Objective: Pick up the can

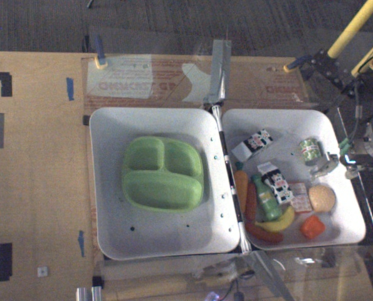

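The can (309, 149) lies on its side in the upper right part of the right bin (293, 119), by itself, with bare white floor around it. It is small, with a green and white label and a pale metal end turned toward the camera.

Just below and right of it, near the bin's right wall, sits the gripper (328, 165), a small grey metal piece low over the bin floor. It is near the can but apart from it, and nothing shows between its fingers; whether they are open or shut cannot be told at this size.

Left of the can a small black-and-white carton (253, 143) lies tilted. Lower down, a second carton (278, 185) rests beside a green bottle (266, 200). A round tan bun (322, 197) lies below the gripper, and a red piece (312, 227) sits near the bin's lower right corner. A banana (280, 221) curves under the bottle, and an orange carrot (241, 189) lies along the bin's left wall.

The left bin (111, 231) touches the right one along a shared edge and holds a green divided tray (163, 172), turned upside up with three compartments showing.

Both bins rest on a light wooden bench (36, 168) marked with blue tape bits (69, 88) and black corner marks (0, 83). Beyond the bench is dark carpet (173, 11); a yellow bar (355, 22) slants in at the upper right.
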